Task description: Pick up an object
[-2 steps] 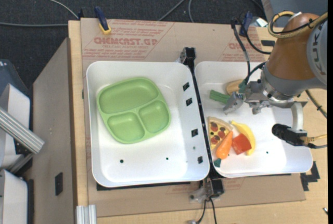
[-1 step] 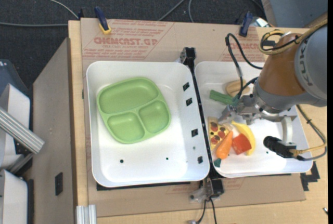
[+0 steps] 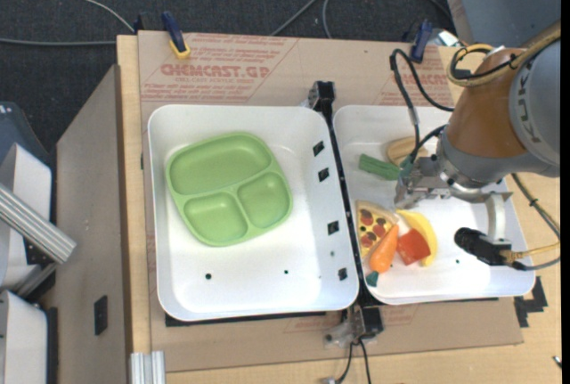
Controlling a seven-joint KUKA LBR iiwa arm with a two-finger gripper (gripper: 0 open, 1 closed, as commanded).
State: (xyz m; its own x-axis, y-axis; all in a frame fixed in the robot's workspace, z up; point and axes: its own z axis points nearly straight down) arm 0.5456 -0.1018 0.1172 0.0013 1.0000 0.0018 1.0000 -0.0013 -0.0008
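You had the claw [image 3: 417, 188] low over the right bin [image 3: 450, 281], roughly at the bin's centre, with the grey and orange arm [image 3: 492, 124] coming in from 3 o'clock. You could not tell from this angle how far the claw was open, and nothing could be seen in its grasp. The things to pick lay in a loose ring around it. A yellow piece [image 3: 426, 231] sat just beside the claw at its 6 o'clock, touching a red piece [image 3: 411, 248] a little further out in the same direction. An orange carrot [image 3: 383, 249] lay tilted at the claw's 7 o'clock, its side against the red piece. A pizza slice [image 3: 373, 219] lay flat at about 8 o'clock, near the bin's left wall and touching the carrot's upper end. A green piece [image 3: 381, 167] lay at 10 o'clock, near the claw but apart from it. A tan piece [image 3: 401, 147] lay at about 11 o'clock, partly hidden behind the arm. Well apart, at the claw's 9 o'clock, the left bin [image 3: 267, 289] held a green divided plate [image 3: 230, 188] lying flat in its left half. Both bins stood side by side, walls touching, on the cardboard-covered table [image 3: 267, 57].
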